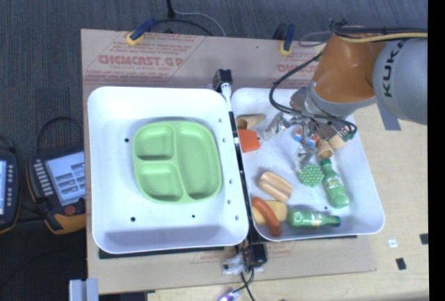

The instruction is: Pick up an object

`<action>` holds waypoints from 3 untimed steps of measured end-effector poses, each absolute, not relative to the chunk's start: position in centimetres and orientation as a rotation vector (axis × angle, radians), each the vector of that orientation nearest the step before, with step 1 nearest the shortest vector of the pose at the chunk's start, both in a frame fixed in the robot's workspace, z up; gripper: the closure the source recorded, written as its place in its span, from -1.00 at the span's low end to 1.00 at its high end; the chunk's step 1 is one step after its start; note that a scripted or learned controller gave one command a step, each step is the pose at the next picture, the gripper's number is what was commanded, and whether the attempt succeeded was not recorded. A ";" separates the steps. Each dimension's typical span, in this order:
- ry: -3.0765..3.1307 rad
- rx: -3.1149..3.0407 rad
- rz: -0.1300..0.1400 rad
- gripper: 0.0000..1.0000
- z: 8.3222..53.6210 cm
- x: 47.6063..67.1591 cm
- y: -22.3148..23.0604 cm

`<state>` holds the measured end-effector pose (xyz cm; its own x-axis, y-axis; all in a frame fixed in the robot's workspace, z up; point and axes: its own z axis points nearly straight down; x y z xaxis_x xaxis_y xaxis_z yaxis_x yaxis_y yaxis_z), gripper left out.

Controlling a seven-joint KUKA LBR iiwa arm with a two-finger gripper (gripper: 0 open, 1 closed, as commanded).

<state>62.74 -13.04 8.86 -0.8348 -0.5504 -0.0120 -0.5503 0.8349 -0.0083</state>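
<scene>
Green plastic marks several things in the right bin (pixel 368 213), where the objects to be picked lie. A green bottle (pixel 334 185) stands at a slant near the bin's right side, its cap toward the far end, and just left of that cap lies a small green dotted piece (pixel 311 174). A second green bottle (pixel 313 219) lies on its side along the near wall, cap pointing right. To its left sit a red sausage-shaped piece (pixel 266 215) and a yellowish lump (pixel 277 209), touching each other, with a hot dog in a bun (pixel 275 185) just beyond them. Farther still, against the bin's left wall, an orange block (pixel 248 142) rests near a pale tan bread-like piece (pixel 250 121).

The gripper (pixel 308 142) hangs over the far middle of this bin, above the dotted piece and close to a small tan cylinder (pixel 332 144) at its right. Whether its fingers are spread or pressed together I cannot tell, and nothing is seen pinched between them. The grey arm (pixel 407 77) with its orange band (pixel 345 69) reaches in from the right.

The left bin (pixel 111 223) holds a light green divided tray (pixel 178 160) with three compartments. Both bins rest on a cardboard sheet (pixel 139 56) held by yellow clamps at its far edge.
</scene>
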 end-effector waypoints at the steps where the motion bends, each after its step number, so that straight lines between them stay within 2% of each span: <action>1: 2.947 -1.044 -0.010 -1.00 8.9 58.8 -12.4; 2: 2.912 -1.149 -0.008 -1.00 8.9 56.3 -17.9; 3: 2.697 -1.586 0.028 -1.00 8.6 67.1 -19.3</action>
